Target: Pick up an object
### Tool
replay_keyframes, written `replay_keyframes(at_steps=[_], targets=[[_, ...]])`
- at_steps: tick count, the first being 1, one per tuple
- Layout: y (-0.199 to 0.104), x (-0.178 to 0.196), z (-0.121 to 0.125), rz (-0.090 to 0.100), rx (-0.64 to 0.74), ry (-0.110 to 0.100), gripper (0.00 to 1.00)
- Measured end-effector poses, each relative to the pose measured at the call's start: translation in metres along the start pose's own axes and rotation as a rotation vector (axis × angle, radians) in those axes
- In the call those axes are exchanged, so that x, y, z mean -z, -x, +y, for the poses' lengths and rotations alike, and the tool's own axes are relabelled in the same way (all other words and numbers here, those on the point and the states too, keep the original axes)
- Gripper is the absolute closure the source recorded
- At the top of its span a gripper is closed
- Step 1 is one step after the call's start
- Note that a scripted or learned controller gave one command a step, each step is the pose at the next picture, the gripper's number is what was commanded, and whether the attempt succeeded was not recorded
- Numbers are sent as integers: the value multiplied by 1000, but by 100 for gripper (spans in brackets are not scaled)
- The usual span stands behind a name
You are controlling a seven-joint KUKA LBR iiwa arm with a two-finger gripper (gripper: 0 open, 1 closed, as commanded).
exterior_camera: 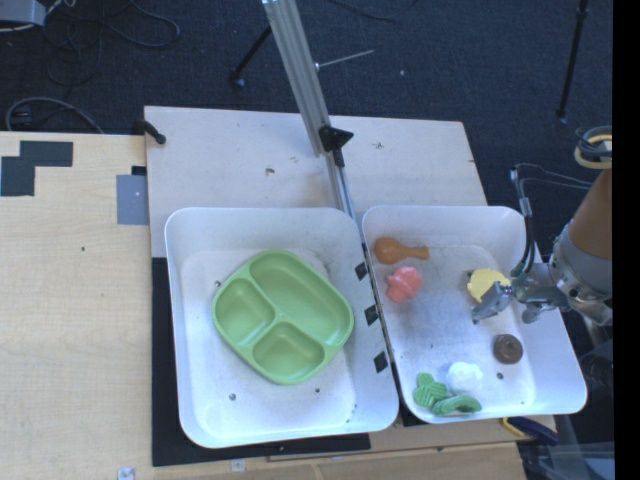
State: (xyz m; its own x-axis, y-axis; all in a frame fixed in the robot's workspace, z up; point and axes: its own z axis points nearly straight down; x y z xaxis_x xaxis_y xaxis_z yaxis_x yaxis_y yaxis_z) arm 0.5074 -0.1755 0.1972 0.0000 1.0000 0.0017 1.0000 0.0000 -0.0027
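Bin's point(440, 223) right edge: gripper point(512, 306), perhaps open.

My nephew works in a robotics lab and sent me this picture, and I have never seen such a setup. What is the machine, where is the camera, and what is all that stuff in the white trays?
The picture comes from one camera fixed above a bench, looking down at a slant. The machine is a robot arm reaching in from the right; its gripper, a two-finger claw, sits low over the right bin, beside a yellow object. I cannot tell if it grips anything. That bin also holds an orange drumstick-shaped toy, a pink object, a brown round piece, a white lump and a green item. The left bin holds a green divided plate. The job is to pick up an object.
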Motion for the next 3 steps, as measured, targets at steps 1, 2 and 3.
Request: replay_keyframes(at_steps=[1,2,3], targets=[[0,0,0,0,-2,1,0],[1,-53,9,1,0,-5,0],[1,-104,9,-1,-2,0,0]])
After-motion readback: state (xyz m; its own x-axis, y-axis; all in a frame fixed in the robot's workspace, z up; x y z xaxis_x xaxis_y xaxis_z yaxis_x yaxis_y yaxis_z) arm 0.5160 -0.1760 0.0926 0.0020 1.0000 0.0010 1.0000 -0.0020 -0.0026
